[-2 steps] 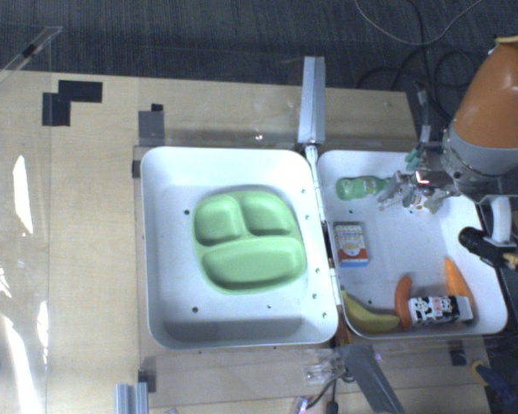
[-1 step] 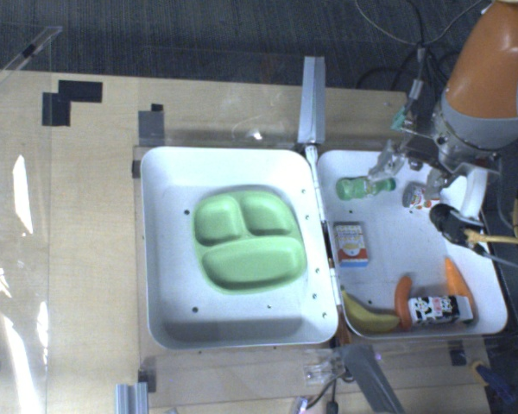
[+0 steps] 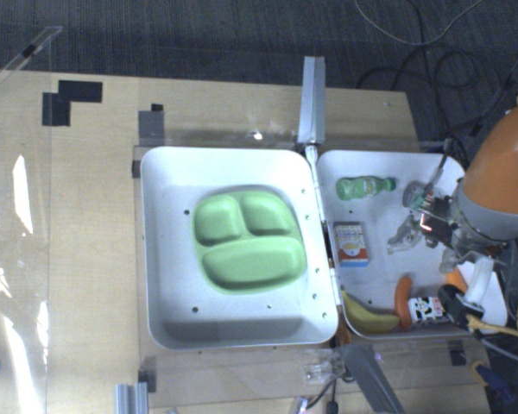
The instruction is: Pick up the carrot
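Carrot (image 3: 402, 299) beside banana (image 3: 369, 316), right bin (image 3: 375, 164)

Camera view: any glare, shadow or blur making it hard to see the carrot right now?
Camera view: lighting is soft and even, with a shadow along the near wall of the left bin. Glare streaks sit on the clear panel far left, away from the work. The carrot is small and soft-edged but visible; the end effector looks blurry and cluttered, so its fingers are unreadable.
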You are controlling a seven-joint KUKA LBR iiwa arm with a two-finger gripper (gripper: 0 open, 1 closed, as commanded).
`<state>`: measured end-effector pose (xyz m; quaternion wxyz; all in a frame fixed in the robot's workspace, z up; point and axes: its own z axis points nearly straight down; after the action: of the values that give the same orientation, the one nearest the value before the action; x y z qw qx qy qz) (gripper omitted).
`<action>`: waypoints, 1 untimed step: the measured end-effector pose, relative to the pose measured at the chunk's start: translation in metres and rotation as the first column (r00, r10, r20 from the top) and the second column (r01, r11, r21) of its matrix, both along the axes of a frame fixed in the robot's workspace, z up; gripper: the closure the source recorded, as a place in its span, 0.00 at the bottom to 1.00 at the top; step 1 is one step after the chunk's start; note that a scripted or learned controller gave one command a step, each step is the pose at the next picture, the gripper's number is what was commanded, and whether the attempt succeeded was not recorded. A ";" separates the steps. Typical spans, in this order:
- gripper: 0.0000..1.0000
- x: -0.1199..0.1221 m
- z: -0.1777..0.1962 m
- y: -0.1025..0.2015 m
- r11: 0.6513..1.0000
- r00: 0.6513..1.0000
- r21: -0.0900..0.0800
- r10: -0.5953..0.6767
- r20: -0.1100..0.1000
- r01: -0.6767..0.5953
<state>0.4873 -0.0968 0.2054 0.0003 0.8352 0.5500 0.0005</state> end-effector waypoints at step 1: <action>0.00 0.001 0.025 -0.092 0.992 0.992 -0.003 0.127 0.004 -0.127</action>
<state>0.4886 -0.1883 0.2307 0.0025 0.7983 0.6022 0.0017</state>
